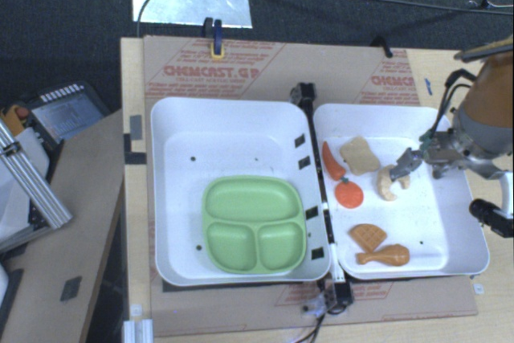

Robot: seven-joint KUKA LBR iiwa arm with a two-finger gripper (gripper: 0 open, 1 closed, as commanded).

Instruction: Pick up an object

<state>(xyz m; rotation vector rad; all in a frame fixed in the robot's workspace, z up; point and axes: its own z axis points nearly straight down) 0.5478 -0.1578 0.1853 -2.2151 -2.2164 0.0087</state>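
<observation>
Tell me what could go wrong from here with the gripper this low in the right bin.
1. The gripper sits right at the pale banana-like piece; it may nudge it aside rather than catch it.
2. The beige bread-like piece and the orange round piece lie close by, so a sweep could scatter them.
3. The bin's right wall is near the arm; a sideways move might bump it.

Divided plate [254, 222] in left bin [177, 124]; toy foods in right bin [458, 253].
</observation>
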